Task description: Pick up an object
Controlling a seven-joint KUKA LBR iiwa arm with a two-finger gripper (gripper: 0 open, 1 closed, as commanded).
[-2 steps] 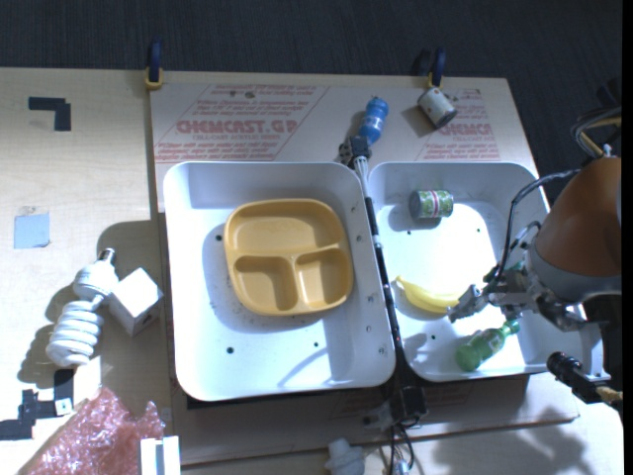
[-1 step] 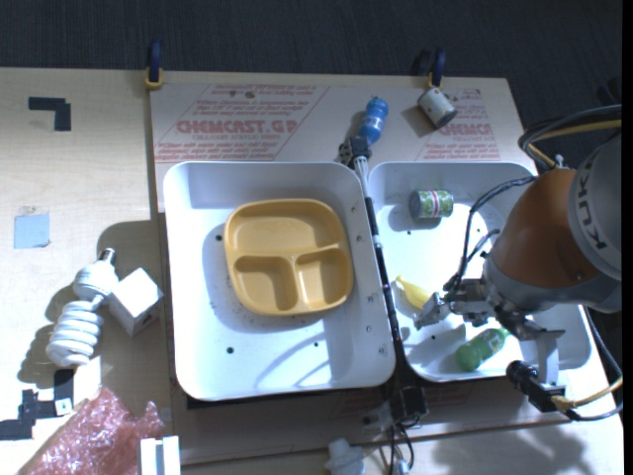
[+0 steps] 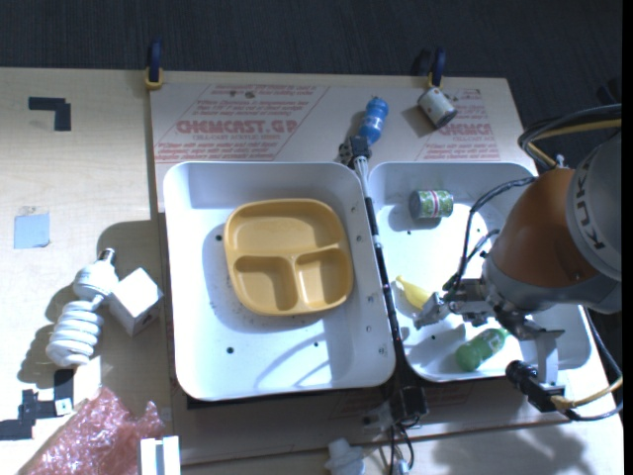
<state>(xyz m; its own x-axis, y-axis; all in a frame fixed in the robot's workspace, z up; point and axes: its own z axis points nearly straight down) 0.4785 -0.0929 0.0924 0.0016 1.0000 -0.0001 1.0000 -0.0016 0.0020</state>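
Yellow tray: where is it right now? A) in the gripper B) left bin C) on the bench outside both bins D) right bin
B. The yellow tray lies flat inside the left bin, while the arm and its gripper are over the right bin, next to the green bottle and the small green can.

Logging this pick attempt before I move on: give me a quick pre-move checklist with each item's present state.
1. Targets present in right bin: green bottle, yellow piece, green can. Ok.
2. Hand over right bin, between yellow piece and green bottle. Ok.
3. Object between its fingers: cannot tell.
4. Finger opening: cannot tell.
5. Yellow tray sits in left bin, out of the way. Ok.
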